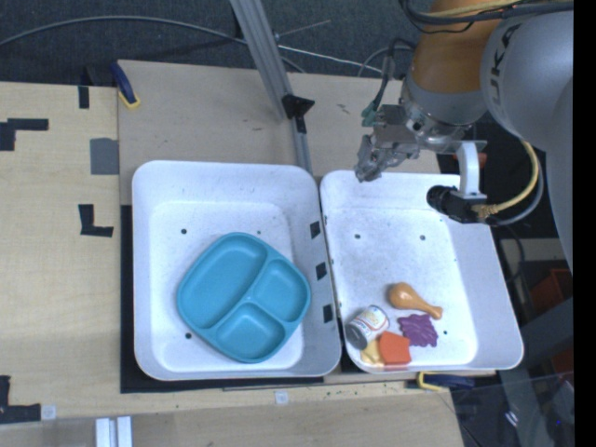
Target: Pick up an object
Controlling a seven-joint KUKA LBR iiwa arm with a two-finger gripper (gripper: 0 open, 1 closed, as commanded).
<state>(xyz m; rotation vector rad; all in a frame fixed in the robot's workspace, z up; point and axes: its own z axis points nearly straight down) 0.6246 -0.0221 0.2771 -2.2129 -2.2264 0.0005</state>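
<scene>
My gripper [367, 170] hangs over the back left corner of the right bin [484, 277], high above the floor of the bin, with nothing visible between its fingers. The small objects lie far from it at the bin's front: a tan toy drumstick [413, 298], a purple flat piece [419, 329], an orange block [395, 348] and a small white and grey cup-like thing [369, 323]. A yellow piece [372, 353] peeks out beside the orange block.
The left bin [158, 203] holds a blue divided plate [244, 295]. A grey metal pole [270, 59] slants up behind the bins. A black cable connector [452, 201] hangs off the arm over the right bin's back edge.
</scene>
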